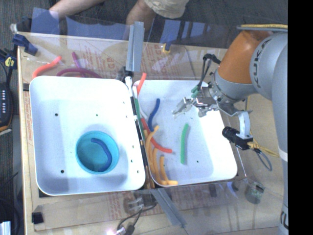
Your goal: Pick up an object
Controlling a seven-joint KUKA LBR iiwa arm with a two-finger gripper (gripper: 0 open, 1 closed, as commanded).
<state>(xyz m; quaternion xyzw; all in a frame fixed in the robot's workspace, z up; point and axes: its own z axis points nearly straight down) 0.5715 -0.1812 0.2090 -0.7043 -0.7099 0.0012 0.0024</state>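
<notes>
I see the arm [254, 67] reaching in from the right over the right bin [220, 168]; its gripper [182, 107] hangs above the bin's upper middle, the two thin fingers [177, 110] spread a little apart with nothing between them. Below the gripper and apart from it lies a green strip [184, 143], nearly upright on the bin floor; to the gripper's left lies a blue strip [154, 111]; a red strip [159, 146] and several orange strips [157, 165] crowd the bin's left wall. In the left bin [49, 131] a blue bowl [97, 152] sits near the lower middle; a curved blue piece [103, 147] rests inside it.
</notes>
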